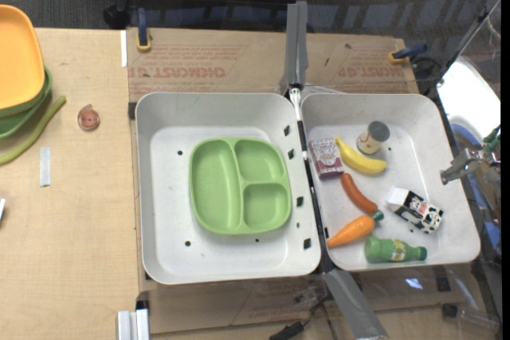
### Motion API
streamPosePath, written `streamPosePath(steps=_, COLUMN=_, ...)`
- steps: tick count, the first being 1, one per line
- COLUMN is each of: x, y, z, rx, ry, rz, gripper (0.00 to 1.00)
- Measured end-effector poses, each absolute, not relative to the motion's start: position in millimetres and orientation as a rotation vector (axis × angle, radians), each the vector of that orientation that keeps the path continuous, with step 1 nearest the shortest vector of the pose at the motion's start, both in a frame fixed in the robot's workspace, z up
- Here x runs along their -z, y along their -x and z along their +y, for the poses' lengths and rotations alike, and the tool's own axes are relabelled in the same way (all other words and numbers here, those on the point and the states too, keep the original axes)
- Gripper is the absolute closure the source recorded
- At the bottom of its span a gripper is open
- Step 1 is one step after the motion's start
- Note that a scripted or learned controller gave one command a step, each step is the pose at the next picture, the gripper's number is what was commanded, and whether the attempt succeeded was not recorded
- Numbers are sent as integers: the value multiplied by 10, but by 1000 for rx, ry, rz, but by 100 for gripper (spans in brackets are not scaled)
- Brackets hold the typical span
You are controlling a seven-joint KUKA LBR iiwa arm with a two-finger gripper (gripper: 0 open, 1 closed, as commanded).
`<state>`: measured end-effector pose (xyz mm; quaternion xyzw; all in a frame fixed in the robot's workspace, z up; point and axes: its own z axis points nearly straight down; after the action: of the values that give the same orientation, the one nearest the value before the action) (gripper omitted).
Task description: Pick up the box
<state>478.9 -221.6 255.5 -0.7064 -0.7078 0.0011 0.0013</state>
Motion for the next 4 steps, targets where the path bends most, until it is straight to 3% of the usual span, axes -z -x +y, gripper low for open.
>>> streamPosePath(steps=1, x=-2636, y=-4795, z=-2218, rx=-5, ry=2216, rz=-2223, gripper=100)
streamPosePath(steps=2, x=-2487, y=-4905, z=-1502, rx=-3, ry=2222, rz=-2219, gripper=100)
streamPosePath(steps=3, x=-2591, y=-4779, z=-2184, rx=-2, ry=2068, rz=-2366, gripper=100)
streamPosePath(steps=4, x=-2505, y=-4780, z=-1845, rx=-3, ry=2083, rz=-2349, gripper=100)
